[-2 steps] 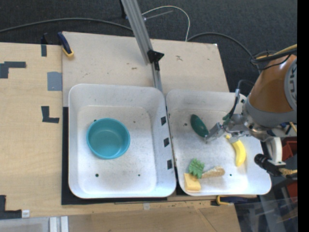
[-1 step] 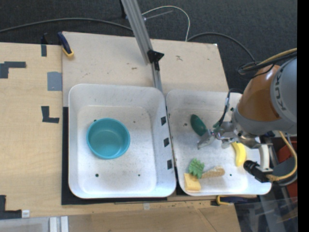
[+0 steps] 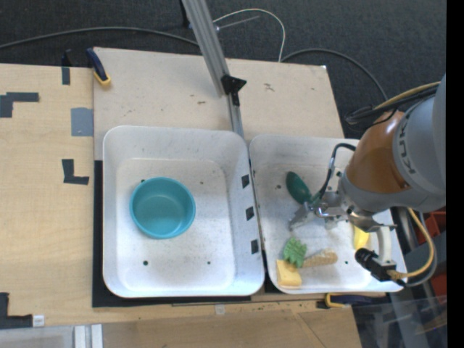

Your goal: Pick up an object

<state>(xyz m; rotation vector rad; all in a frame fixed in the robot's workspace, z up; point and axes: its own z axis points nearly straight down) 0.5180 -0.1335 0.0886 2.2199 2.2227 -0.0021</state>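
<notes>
Looming at the right edge, the grey arm [image 3: 406, 158] with its orange band reaches over the right bin [image 3: 272, 158], its wrist pointing toward that bin's middle. Its gripper [image 3: 303, 212] sits low over the bin floor, and the metal fingers [image 3: 297, 220] angle toward the bin's near-left part. Whether the jaws are spread or pressed together cannot be told, and nothing can be seen between them.

Just beside the fingers, toward the far side of the right bin, lies a dark green spoon-like piece [image 3: 297, 185], tilted, its lower end running under the gripper. Near the bin's front edge rests a green brush [image 3: 295, 251] with a tan handle [image 3: 321, 258] pointing right. Touching it at the front-left corner of the bin is a yellow block [image 3: 288, 275]. A yellow object [image 3: 360, 236] shows at the right side of the bin, partly hidden by the arm.

Side by side with this bin, the left bin [image 3: 116, 151] holds a teal bowl [image 3: 162, 207], upright, left of its middle. Both bins stand on the bench [image 3: 43, 136], and a metal pole [image 3: 206, 31] slants across its far edge.
</notes>
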